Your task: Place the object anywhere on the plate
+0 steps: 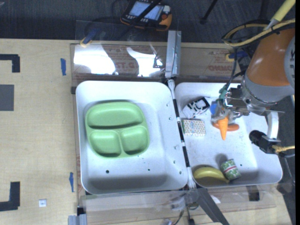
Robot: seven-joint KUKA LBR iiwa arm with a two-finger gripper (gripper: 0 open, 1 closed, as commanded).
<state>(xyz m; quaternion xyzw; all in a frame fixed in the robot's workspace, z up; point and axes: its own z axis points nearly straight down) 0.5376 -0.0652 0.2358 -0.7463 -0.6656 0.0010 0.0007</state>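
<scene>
Carrot's at the gripper, plate's got nothing on it yet.

Using the divider (178, 121) between the bins as your landmark: left of it, the green plate (117, 128) sits in the left bin (93, 177) with all three compartments bare, so the placing part isn't done. Just right of the divider there's a speckled packet (194, 127) and a black-and-white thing (198, 105) above it; a banana (209, 174) and a small can (230, 168) lie lower down. Further right, the gripper (224, 112) is right on top of the carrot (222, 125), which hangs down from it, tip pointing down. Looks like it's pinched, but you can't really tell from this angle. Transfer across the divider is all still left.
</scene>
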